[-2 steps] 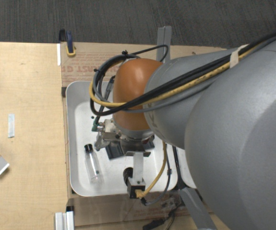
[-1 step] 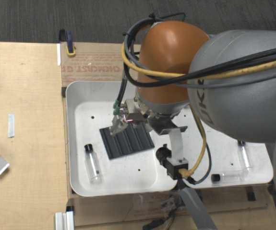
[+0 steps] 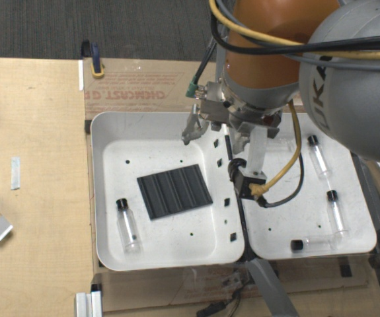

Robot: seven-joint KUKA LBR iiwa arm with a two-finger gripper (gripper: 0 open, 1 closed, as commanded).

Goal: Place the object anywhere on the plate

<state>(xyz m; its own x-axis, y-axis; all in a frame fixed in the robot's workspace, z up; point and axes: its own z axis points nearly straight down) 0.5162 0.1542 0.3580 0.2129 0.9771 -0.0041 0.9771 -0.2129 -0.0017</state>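
From above, the gripper (image 3: 206,127) hangs over the back of the left bin (image 3: 104,177), just beyond the far right corner of the ribbed dark plate (image 3: 174,191); whether it is released or clenched I cannot tell, and nothing shows in its grasp. The likely object, a clear tube (image 3: 127,224) with a black cap, lies left of the plate, near the bin's left wall. That wall could block a clean grip, and a round tube may roll off the ribs. Three more tubes (image 3: 320,156) lie far right of the plate in the other bin (image 3: 358,197). The plate's front and left sides offer open floor, while the divider stands close on its right.
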